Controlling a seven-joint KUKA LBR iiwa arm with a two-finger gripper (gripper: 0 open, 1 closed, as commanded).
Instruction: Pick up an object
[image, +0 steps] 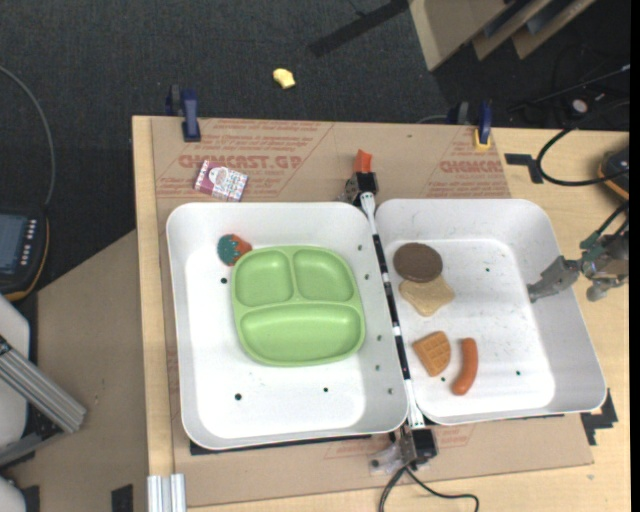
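Observation:
The right bin (500, 395) holds four toy foods near its left wall. A round dark brown patty (417, 262) lies at the back, and a pale tan bread-like piece (427, 295) touches its front edge. Nearer the front sit an orange square cracker (433, 352) and a reddish-orange sausage (465, 366), side by side with a small gap between them. In the left bin (200, 400), a green three-compartment plate (297, 304) rests flat. A small teal and red object (234, 248) lies at the plate's back left corner.
A grey metal fixture (575, 272) juts over the right bin's right rim. A pink and white packet (220, 179) lies on the board behind the left bin. Blue clamps (187, 110) hold the board's back edge. Cables (570, 160) run at the far right.

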